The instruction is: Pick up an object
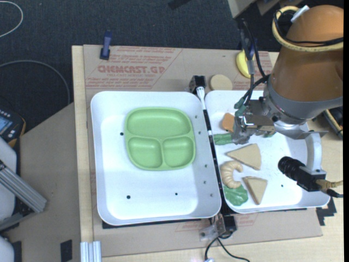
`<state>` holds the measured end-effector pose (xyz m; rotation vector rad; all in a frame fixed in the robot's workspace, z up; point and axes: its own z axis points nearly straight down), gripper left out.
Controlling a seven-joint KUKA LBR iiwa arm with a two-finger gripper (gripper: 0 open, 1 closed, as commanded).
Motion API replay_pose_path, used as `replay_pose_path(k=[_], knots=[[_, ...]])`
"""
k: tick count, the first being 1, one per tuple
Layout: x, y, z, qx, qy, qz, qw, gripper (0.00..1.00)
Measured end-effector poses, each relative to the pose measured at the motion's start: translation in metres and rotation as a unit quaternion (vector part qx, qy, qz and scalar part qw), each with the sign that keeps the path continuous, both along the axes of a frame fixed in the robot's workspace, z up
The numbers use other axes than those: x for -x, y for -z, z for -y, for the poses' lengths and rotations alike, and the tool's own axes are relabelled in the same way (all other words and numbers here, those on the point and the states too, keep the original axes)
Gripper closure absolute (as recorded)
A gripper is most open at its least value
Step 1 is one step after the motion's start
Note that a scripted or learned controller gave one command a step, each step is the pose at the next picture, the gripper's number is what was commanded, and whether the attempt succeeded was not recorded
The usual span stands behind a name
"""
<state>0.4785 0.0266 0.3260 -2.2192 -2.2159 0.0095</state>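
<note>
Left bin point(103, 146): green divided plate point(160, 138), centre.
Right bin point(283, 198): orange piece point(227, 121) at 10 o'clock; green strip point(222, 140) at 9; tan wedge point(246, 156) and croissant point(230, 173) at 8.
Arm point(305, 64): enters from 3 o'clock; gripper point(242, 127) just beside the orange piece.
Grip: cannot tell whether released or clenched.

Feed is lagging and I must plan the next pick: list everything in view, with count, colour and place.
bins: 2, white, side by side
plate: 1, green, left bin
wedges: 2, tan, right bin
croissant: 1, cream, right bin, between the wedges
green pieces: 2, right bin, one by the hand, one under the croissant
orange piece: 1, right bin, beside the hand
disc: 1, tan, behind right bin
yellow thing: 1, behind right bin
clip: 1, blue, board's far left
arm: 1, grey and orange, from the right
hand: 1, over right bin
</note>
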Motion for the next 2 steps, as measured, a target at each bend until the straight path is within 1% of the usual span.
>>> replay_pose_path(k=[1, 2], knots=[[-0.001, -0.033, -0.075, -0.0019, -0.005, 0.006, 1.0000, 1.00], [0.000, -0.013, -0.051, 0.0002, 0.001, 0.002, 1.0000, 1.00]])
